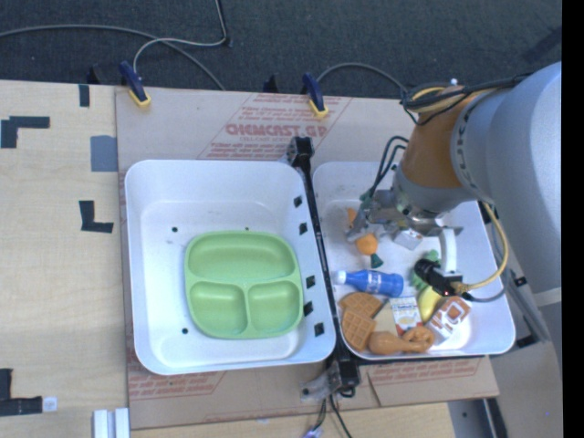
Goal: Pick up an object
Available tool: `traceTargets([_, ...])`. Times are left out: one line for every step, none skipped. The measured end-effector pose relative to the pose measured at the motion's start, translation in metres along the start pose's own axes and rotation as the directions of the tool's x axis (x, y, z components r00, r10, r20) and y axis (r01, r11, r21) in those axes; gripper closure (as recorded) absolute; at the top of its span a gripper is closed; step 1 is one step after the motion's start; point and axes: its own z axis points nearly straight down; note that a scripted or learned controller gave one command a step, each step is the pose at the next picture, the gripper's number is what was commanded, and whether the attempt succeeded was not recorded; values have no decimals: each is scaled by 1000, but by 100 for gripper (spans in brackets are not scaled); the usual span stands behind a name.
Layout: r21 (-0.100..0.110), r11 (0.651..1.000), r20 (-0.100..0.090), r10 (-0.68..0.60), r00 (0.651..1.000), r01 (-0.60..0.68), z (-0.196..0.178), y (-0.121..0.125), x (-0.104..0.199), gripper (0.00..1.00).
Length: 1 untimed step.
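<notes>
1. A small orange toy carrot [366, 243] lies in the right bin [500, 331], toward its far edge and nearer the divider side; judging by its closeness to the arm, it is the likeliest pick.
2. The end effector [388, 219] hangs just beside and above it, low in the bin; whether it is spread or pressed together cannot be told, and nothing visibly sits in its grip.
3. Along the near edge crowd a blue bottle [370, 282], a waffle [359, 316], a chicken drumstick [401, 339], a banana [429, 300] and a small carton [449, 316].
4. The left bin [146, 199] carries a green divided plate [244, 284].
5. Judged so, the pick is unfinished: approach looks made, grasp and lift remain.
</notes>
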Motion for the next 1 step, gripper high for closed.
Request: traceTargets([6,1000,-3,-1,1000,1,-88,-15,69,100])
